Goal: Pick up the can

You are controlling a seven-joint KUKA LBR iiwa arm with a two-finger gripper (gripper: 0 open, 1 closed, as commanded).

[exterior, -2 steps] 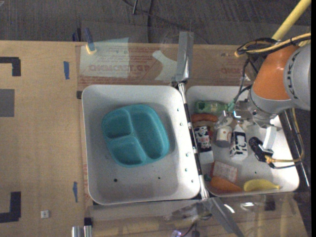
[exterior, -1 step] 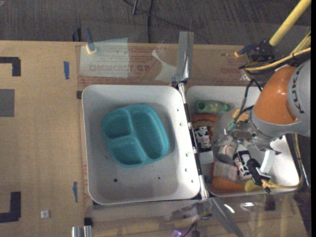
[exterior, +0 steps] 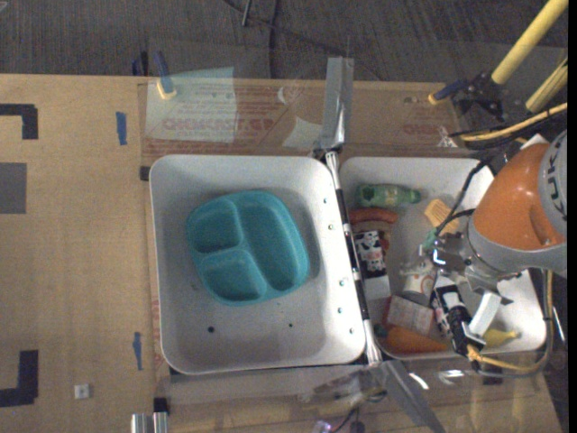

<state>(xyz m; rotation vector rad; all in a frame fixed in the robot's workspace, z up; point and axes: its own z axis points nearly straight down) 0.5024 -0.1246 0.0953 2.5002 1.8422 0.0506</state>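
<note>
My gripper (exterior: 431,258) is down in the middle of the right bin (exterior: 451,168), under the orange-banded wrist (exterior: 523,219). Just below and left of it sits a small pale thing (exterior: 416,282) that may be the can; the gripper hides part of it. I cannot tell whether the two touch. A black-and-white printed thing (exterior: 369,250) lies against the bin's left wall, apart from the gripper.
The right bin also holds a green bottle (exterior: 388,194), a red sausage-like piece (exterior: 372,216), a yellow wedge (exterior: 437,211), a flat reddish box (exterior: 409,315), a carrot (exterior: 415,339) and a yellow piece (exterior: 501,337). A teal divided plate (exterior: 247,246) lies in the left bin (exterior: 171,269).
</note>
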